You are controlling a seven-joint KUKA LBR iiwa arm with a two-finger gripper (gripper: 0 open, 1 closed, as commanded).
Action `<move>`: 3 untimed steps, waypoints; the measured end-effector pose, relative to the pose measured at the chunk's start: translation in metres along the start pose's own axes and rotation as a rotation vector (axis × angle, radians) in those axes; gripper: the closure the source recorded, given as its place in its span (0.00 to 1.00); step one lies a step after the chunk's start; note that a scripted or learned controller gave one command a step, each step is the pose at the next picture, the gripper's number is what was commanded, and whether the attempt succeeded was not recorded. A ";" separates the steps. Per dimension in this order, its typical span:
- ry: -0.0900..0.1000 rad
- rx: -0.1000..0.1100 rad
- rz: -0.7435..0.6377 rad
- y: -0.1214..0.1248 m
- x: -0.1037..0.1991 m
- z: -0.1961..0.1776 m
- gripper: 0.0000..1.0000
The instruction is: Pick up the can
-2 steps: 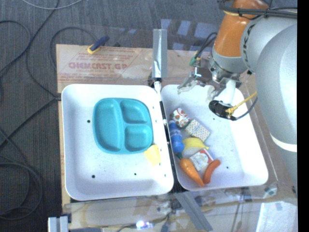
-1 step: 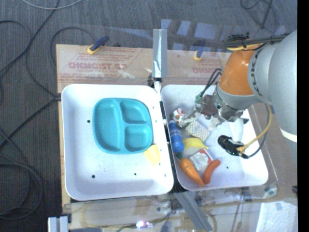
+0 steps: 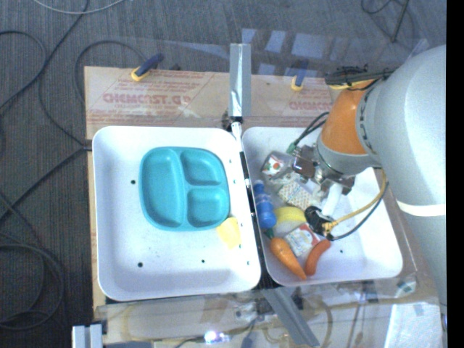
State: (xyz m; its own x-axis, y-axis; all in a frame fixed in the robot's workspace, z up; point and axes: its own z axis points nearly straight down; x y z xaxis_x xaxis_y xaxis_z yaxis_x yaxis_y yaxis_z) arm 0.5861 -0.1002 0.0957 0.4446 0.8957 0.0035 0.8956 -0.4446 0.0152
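Gripper (image 3: 304,167) sits low in the right white bin (image 3: 377,256), beside the small silver metal can (image 3: 275,165). Finger state: cannot tell. Blue sectioned plastic tray (image 3: 183,187) lies in the left bin (image 3: 116,267).

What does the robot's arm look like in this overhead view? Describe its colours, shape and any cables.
The arm is bulky, rounded and pale grey, with an orange band above the wrist. Below that sits darker metal gripper hardware. Black and yellow cables loop out beside it.

Toys crowd my can (image 3: 275,165) from below; the right bin's (image 3: 377,259) right side lies open to me.
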 end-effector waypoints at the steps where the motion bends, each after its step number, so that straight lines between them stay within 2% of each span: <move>1: 0.005 -0.013 -0.003 0.005 0.003 -0.011 1.00; 2: 0.006 -0.014 -0.004 0.005 0.003 -0.012 0.00; 3: -0.030 0.096 -0.050 0.057 0.019 0.004 0.00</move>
State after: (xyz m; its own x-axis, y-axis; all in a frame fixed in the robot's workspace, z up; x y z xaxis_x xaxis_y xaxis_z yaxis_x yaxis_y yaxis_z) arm 0.6455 -0.1080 0.0924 0.3985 0.9168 -0.0244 0.9133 -0.3991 -0.0811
